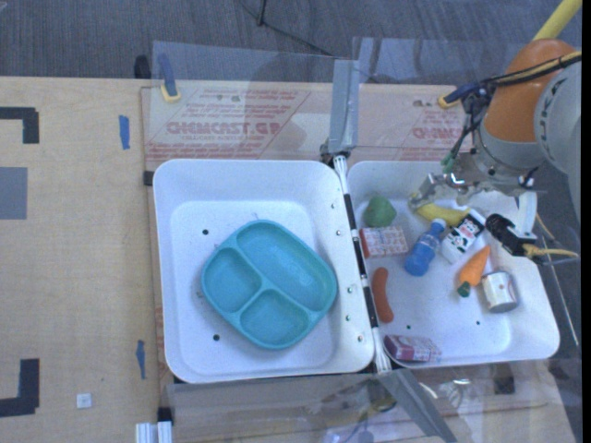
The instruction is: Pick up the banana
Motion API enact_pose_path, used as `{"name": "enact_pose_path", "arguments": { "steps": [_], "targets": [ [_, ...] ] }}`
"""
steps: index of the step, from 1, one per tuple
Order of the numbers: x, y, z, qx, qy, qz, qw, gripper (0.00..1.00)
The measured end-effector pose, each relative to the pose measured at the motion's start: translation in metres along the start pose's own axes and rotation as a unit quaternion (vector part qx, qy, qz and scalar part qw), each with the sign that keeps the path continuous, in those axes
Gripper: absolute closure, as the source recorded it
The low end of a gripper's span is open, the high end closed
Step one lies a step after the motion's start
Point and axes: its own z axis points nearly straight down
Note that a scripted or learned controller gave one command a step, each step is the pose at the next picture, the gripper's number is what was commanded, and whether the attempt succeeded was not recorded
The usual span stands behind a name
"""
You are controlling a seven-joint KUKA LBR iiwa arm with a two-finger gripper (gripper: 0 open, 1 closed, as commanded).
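two white bins [175, 187] sit on the wooden bench; one teal divided plate [269, 284] fills the nine o'clock bin. one banana [441, 214], one blue bottle [423, 247] and one carrot [472, 269] lie in the three o'clock bin. the gripper [436, 186] hovers over the banana, its opening impossible to tell.

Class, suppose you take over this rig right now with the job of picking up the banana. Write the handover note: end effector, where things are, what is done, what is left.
End effector: low over the right bin, at its far side, just beside the banana; whether it is open or shut cannot be made out.
Banana: lying in the right bin, near the blue bottle and the carrot.
Left bin: holds the teal divided plate.
Done: arm brought to the banana.
Left: grasp it and lift it.
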Motion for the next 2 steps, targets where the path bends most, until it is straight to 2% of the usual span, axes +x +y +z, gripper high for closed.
{"name": "enact_pose_path", "arguments": {
  "steps": [1, 2],
  "targets": [
    [-0.0001, 0.0015, -0.0114, -0.002, -0.001, -0.001, 1.0000, 1.00],
    [0.0001, 0.0014, -0.0113, -0.002, -0.001, -0.001, 1.0000, 0.00]
  ]
}}
